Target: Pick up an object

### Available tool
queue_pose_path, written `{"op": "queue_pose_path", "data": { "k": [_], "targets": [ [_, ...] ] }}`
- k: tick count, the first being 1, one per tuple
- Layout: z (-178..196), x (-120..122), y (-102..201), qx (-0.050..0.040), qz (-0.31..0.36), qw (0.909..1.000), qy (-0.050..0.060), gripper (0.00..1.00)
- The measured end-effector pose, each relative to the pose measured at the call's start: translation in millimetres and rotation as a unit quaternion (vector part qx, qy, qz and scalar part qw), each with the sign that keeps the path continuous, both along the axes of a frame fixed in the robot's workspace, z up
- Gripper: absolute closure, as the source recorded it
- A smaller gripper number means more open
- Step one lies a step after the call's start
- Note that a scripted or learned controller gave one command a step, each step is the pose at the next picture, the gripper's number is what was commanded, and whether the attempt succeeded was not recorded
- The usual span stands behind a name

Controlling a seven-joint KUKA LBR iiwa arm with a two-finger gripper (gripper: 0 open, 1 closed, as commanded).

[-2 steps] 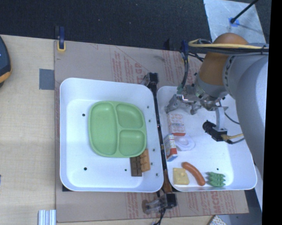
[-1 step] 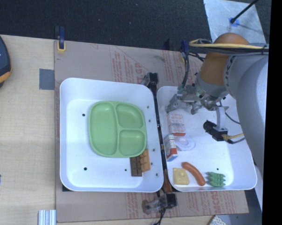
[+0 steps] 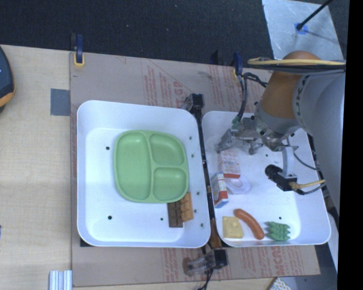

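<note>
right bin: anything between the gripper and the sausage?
Yes, in the camera view: a white packet and clear wrapper lie between the gripper and the sausage.

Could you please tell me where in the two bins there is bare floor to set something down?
Left bin: bare strips left of and below the green plate; the chocolate bar fills its lower right corner. Right bin: a bare patch right of the sausage. Its near edge is crowded with cheese and a green toy.

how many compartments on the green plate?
3. The green plate sits in the left bin: one long compartment down its left side, one at upper right, one at lower right.
</note>
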State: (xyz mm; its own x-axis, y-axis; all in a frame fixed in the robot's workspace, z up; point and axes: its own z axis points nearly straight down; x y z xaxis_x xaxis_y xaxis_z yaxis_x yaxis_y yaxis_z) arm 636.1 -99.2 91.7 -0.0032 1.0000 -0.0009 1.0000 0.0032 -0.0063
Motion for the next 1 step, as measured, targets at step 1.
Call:
{"op": "queue_pose_path", "data": {
  "k": [1],
  "targets": [
    [0.9, 21.2, -28.5, 0.0000, 0.000, 1.0000, -0.003, 0.00]
  ]
}}
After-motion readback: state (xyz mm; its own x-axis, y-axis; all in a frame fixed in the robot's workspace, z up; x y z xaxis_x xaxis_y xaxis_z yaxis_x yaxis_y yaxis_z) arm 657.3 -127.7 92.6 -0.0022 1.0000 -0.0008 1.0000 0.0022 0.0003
